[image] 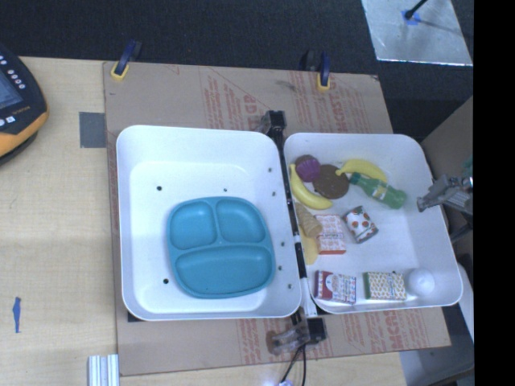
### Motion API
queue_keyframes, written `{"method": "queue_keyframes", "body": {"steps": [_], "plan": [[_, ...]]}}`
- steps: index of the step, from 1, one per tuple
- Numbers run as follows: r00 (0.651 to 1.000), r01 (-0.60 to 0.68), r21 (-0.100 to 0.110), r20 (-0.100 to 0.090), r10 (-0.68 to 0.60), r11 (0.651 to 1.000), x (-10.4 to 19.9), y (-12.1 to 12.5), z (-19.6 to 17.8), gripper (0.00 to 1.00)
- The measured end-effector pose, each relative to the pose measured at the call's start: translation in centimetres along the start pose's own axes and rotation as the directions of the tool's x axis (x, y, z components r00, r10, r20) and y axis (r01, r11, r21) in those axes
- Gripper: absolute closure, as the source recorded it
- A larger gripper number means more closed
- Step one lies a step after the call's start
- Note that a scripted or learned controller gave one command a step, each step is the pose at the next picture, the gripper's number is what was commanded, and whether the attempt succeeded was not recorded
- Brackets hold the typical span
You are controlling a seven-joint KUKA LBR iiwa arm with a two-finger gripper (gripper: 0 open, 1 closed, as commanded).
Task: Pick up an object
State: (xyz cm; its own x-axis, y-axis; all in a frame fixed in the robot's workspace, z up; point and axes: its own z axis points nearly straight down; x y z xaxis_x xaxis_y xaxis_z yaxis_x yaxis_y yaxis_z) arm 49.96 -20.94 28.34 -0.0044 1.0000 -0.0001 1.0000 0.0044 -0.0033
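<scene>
Glossy white plastic bins (129,215)

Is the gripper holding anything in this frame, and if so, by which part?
Nothing is held. The gripper sits at the right bin's right rim with nothing between its fingers, apart from the toys in the bin.

— What sort of place was it?
— A robotics lab. Two shallow white plastic bins (129,215) sat on a brown cardboard sheet (241,95) clamped by yellow-and-blue clips (122,61), with a yellow-edged control pendant (16,103) at the bench's left edge.
</scene>
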Motion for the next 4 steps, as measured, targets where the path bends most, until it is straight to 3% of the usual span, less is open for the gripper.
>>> {"method": "queue_keyframes", "body": {"steps": [1,2,3,4], "plan": [[1.000,0.005,0.000,-0.001,-0.005,1.000,10.2,3.5,18.8,0.00],[1.000,0.000,-0.004,0.003,0.000,1.000,9.5,3.5,17.0,1.00],[1.000,0.011,-0.015,-0.003,-0.011,1.000,18.5,12.6,8.5,1.00],[1.000,0.001,0.002,-0.001,-0.001,1.000,19.1,10.6,8.2,1.00]]}}
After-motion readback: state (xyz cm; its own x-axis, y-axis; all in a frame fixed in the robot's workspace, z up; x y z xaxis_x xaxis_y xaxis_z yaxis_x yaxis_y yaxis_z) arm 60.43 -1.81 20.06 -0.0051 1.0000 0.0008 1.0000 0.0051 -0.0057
